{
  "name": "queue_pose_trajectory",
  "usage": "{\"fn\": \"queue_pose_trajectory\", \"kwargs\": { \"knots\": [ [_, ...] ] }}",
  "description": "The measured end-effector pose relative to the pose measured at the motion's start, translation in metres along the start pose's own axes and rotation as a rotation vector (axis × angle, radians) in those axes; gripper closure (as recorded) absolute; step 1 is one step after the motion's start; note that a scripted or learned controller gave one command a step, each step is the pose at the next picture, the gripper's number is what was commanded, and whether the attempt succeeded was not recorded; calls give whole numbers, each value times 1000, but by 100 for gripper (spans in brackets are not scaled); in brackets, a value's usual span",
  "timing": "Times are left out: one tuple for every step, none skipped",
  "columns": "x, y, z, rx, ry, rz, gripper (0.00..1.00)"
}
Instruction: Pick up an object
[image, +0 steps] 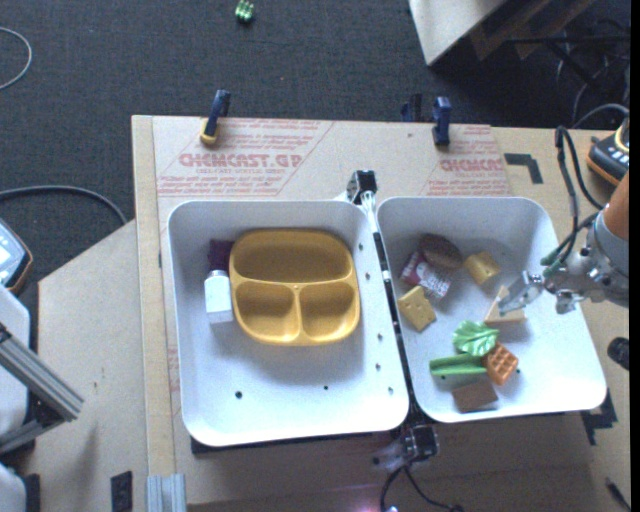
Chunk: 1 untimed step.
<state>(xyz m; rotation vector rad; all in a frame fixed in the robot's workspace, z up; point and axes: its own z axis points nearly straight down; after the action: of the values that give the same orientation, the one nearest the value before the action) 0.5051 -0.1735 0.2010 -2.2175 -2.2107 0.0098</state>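
Dark carpet seen behind desk (150, 300); two white bins clamped side by side. Left bin (190, 400) occupied by yellow divided plate (295, 286), small white bottle (218, 296) touching its left edge. Right bin (570, 385) crowded: cheese wedge (416, 308), yellow cube (483, 267), waffle (502, 364), green leaf (476, 338), brown block (474, 397). Claw (521, 294) lowered at bin's right side, just above tan piece (507, 317); finger state cannot be told.

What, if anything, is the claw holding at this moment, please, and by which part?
It cannot be told: the claw sits low over a tan block in the right bin.
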Motion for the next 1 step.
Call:
{"fn": "queue_pose_trajectory", "kwargs": {
  "knots": [
    [0, 3, -5, -12, -3, -3, 0]
  ]
}}
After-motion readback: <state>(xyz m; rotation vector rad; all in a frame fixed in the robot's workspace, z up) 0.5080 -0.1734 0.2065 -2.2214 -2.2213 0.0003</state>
